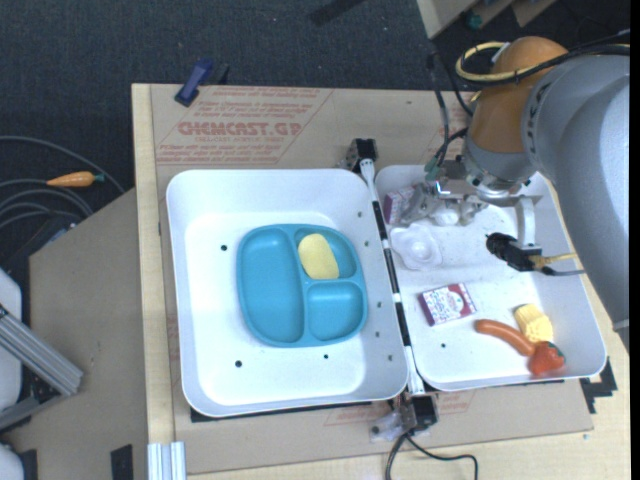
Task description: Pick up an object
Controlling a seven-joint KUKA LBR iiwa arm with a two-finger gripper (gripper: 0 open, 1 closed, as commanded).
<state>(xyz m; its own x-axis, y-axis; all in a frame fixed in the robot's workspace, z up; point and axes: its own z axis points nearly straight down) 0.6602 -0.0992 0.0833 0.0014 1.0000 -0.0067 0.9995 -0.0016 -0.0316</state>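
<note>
Overhead slanted view of a bench with two shallow white bins side by side. All places here are given from the gripper.

The grey robot arm (585, 138), with its orange band, reaches in from the view's right and ends at the gripper (447, 206). The gripper hangs low over the far part of the right bin (470, 368). Whether it is spread or closed cannot be told from this angle, and nothing is seen held in it.

The left bin (200, 348) lies well away toward the view's left. It holds a blue divided plate (270, 288), with a yellow oval piece (319, 256) in the plate's compartment nearest the gripper.

Well apart from the gripper, toward the near edge, lies an orange toy carrot (503, 334), its long axis running across the view. A small dark red packet (445, 303) lies nearer than the carrot, also toward the near edge. A yellow block (533, 320) touches the carrot on its gripper side.

A clear plastic cup-like piece (414, 247) sits just beside the gripper, toward the near-left. It looks roundish, with no plain long axis. A small purple wrapper (393, 208) stands just to the gripper's left, against the bin wall.

The clear piece is probably the easiest thing to pick up, needing a short shift to the near-left before descending.
</note>
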